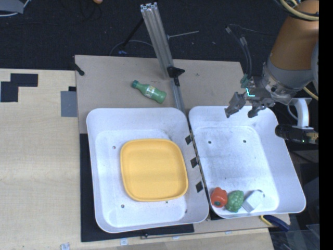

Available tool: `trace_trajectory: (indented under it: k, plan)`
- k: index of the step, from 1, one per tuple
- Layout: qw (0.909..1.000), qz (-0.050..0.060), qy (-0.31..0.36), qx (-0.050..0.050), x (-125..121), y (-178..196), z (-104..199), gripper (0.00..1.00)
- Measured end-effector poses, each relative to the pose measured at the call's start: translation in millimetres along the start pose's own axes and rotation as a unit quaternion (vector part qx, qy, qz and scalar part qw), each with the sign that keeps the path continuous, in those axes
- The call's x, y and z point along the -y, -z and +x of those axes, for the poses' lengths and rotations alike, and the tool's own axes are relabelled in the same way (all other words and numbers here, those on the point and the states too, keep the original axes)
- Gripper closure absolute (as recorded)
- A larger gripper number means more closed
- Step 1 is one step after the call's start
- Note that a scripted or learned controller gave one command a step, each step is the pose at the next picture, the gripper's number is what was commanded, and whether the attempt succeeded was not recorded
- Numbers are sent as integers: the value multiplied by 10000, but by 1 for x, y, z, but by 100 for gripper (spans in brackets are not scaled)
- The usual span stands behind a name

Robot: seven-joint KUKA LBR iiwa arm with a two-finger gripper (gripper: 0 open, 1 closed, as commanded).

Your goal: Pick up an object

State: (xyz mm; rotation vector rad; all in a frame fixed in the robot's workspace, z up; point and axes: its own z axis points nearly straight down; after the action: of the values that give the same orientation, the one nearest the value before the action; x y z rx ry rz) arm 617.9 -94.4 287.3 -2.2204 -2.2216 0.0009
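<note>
The gripper [242, 109] hangs over the right bin's [291, 163] far rim, its two fingers spread apart with nothing between them. Well below it, in that bin's near corner, sit a red pepper [219, 197], a green vegetable [235, 200] and a pale block [253, 200]. They look light, rigid and smooth; pinching the pepper's middle seems safest.

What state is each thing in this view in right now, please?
Gripper: open, holding nothing, above the right bin's far edge.
Plate: flat in the left bin.
Bottle: on its side, outside the bins.
Red toy, green toy: touching, right bin's near corner.
</note>
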Motion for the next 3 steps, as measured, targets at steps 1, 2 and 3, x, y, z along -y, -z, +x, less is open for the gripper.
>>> trace_trajectory:
  k: [1,2,3]
  plan:
    - [10000,1,0,0,0,0,0,0]
    - [10000,26,0,-2,-1,-63,-3,0]
    - [10000,27,0,-2,0,-126,-6,0]
